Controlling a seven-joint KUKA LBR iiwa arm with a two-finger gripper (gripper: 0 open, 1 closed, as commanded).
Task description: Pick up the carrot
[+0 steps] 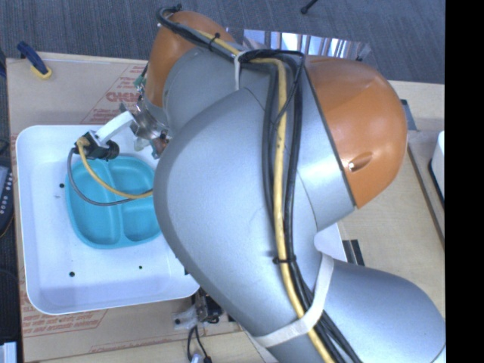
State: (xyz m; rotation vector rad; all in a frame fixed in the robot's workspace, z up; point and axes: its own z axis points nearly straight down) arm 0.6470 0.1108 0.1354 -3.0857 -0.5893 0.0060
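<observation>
My grey arm [249, 203], with the orange band [172, 51] above its wrist, reaches in from the right of the camera view. It covers the middle of the desk [423, 233] and much of its right half.

My tool [146, 133] hangs at the far side of the shallow white plastic bin [38, 225] that stands toward the desk's left end. It is low over the bin's far rim and just beside the far right corner of a light blue plastic tray [82, 225]. Whether the tool is spread or pressed together I cannot tell, since my own wrist and its fittings crowd that spot.

The tray has rounded corners and raised ridges that part it into compartments, one wide one on the far side and smaller ones on the near side. It lies flat on the bin's floor, in the middle and toward the bin's right wall. The rest of the bin's floor in sight is plain white, marked by a few small dark dots.

Where the carrot lies I cannot tell.

A brown cardboard sheet with red print [83, 82] lies under the bin and juts out past its far and near rims. At the desk's far left corner a small blue clamp with a yellow tip [34, 59] rests on the edge of that sheet, well apart from my tool.
</observation>
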